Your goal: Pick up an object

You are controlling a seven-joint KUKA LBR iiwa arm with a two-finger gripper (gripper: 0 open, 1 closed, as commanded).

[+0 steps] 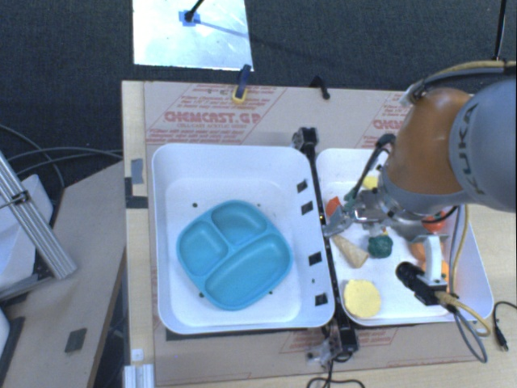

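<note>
Where the arm (452, 148) dips into the right bin (477, 285), 1 tan wedge (350, 251) beside a dark-green lump (380, 246); jaws' state unclear.

A: What's around the bench?
B: Dark carpet floor (65, 47). A shiny metal sheet (192, 21) lies on it at top, glare across it.
A: Left side?
B: Tan side table (77, 257), an aluminium extrusion rail (32, 225) leaning over it, black cables (48, 148) trailing across the carpet.
</note>
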